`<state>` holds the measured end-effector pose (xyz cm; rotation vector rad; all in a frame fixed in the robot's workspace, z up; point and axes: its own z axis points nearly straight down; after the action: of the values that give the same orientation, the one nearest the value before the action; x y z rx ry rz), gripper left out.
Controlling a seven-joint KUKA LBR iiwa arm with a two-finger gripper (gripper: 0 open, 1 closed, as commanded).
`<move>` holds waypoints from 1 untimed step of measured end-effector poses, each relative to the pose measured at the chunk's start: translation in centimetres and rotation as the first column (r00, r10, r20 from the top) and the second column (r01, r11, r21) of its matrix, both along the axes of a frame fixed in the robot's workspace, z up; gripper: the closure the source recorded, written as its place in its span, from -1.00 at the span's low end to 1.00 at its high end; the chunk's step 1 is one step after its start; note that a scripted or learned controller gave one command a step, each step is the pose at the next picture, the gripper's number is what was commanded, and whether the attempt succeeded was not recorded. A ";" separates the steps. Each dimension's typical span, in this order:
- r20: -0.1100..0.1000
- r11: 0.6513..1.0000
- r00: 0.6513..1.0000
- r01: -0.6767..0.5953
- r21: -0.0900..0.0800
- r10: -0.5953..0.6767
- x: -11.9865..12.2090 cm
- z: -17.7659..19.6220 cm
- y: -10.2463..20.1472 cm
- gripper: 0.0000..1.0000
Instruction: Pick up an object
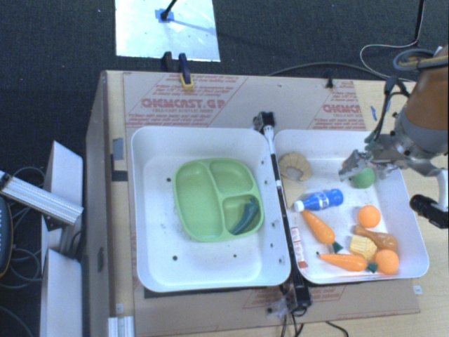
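**A:** Status on the pick?

**B:** Not done as far as I can see. Gripper is down in the right bin, at its far side. A green ball sits just below the tool on the bin floor, partly covered by it. Looks like the target, but that's my read.

**A:** Closed on it?

**B:** Can't tell. The tool body and ball overlap from this slant; I can't make out whether it's released or clamped, or whether it touches the ball at all. Not calling it a grasp.

**A:** What else is near the tool?

**B:** To the tool's left, a tan croissant-shaped toy. Nearer the camera from it: a blue bottle lying on its side, then an orange ball. Further toward the near rim: two carrots, a corn piece, another orange fruit. All well apart from the tool except the green ball.

**A:** Left bin?

**B:** Left bin holds a green divided plate with a dark green item in one compartment. Far from the tool, not in play.

**A:** Left to do?

**B:** Judging from this: confirm closure on the ball, lift clear of the bin. Nothing is off the floor yet. Risk is that the ball rolls out of the pinch.
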<state>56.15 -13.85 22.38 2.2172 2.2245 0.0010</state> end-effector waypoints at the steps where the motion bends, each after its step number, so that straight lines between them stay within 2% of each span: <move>1: 0.000 1.000 1.000 0.001 0.000 -0.001 -3.0 -14.0 5.2 -1.00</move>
<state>53.13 -8.68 8.39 2.2183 2.2242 0.0010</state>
